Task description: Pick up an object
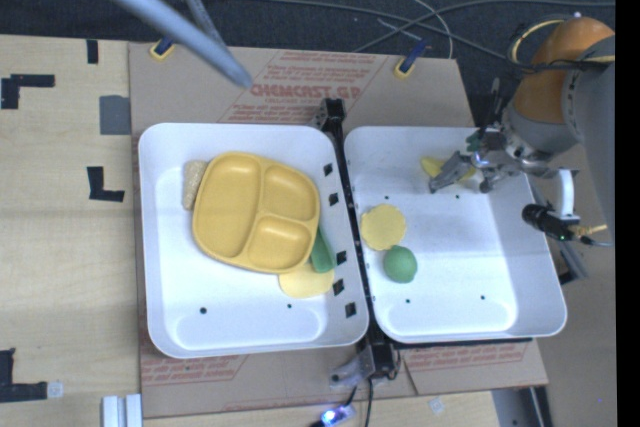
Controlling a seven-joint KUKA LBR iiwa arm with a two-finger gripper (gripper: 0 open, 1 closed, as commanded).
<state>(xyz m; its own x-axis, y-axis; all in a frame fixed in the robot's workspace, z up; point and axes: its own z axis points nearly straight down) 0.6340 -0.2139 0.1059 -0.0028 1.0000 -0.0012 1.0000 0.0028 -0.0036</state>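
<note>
Camera view: gripper [447,175] low over the right white plastic bin's [520,310] far edge, fingers spread, tips beside a small yellow piece [432,165]. Round green ball [400,264] and flat yellow disc [383,226] near its left wall.

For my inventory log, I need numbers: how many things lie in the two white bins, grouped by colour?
Yellow: 4 (divided tray, flat piece under the tray, round disc, small piece by the gripper)
Green: 2 (ball, piece at the tray edge)
Tan: 1 (piece behind the tray)
Total: 7
</note>
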